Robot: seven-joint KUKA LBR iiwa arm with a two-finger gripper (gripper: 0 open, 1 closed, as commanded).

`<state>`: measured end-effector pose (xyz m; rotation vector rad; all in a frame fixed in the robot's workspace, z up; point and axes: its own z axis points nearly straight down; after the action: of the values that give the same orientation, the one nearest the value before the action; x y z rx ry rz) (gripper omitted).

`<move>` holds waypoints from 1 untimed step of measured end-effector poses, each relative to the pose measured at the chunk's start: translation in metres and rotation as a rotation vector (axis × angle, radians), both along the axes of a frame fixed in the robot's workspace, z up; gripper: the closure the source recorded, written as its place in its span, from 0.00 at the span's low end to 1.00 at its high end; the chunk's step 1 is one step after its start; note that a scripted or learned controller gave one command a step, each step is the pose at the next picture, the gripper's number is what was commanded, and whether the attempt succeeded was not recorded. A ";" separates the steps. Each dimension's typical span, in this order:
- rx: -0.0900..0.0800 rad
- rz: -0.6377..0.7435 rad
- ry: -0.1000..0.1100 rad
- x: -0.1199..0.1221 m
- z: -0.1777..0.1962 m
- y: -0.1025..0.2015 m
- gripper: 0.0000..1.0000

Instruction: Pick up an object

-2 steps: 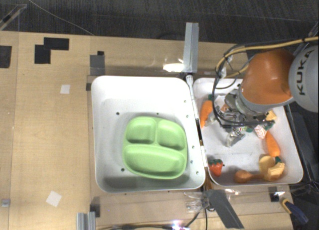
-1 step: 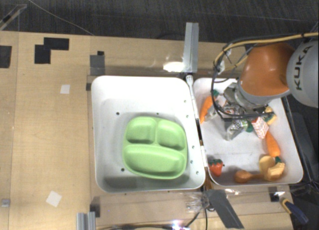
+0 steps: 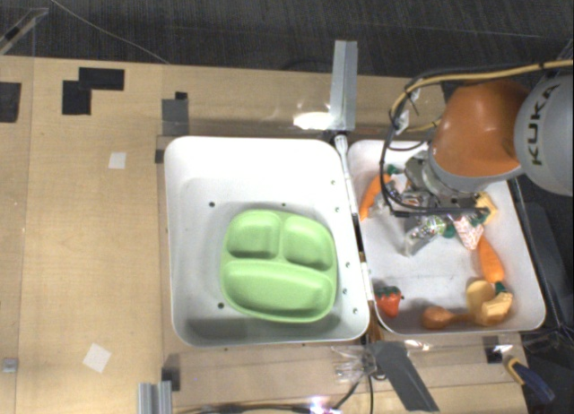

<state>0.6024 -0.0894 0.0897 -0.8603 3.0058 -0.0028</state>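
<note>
Carrot [image 3: 491,260] lies just toward the near right of our hand [image 3: 429,233] in the right bin [image 3: 529,314], long axis running near-to-far; hand state: cannot tell.

Glossy green plate [image 3: 277,266] (plastic, smooth).

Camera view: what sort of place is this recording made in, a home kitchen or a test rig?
Most likely a lab test bench for robot picking. Two white bins, the left bin and the right bin, sit in a metal frame on a wooden bench, holding a green divided tray and toy food such as a carrot.
</note>
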 end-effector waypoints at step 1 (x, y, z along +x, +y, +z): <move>0.000 -0.155 -0.003 -0.039 0.001 -0.008 0.00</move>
<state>0.5633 -0.0970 0.0906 -0.6237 3.0609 -0.0060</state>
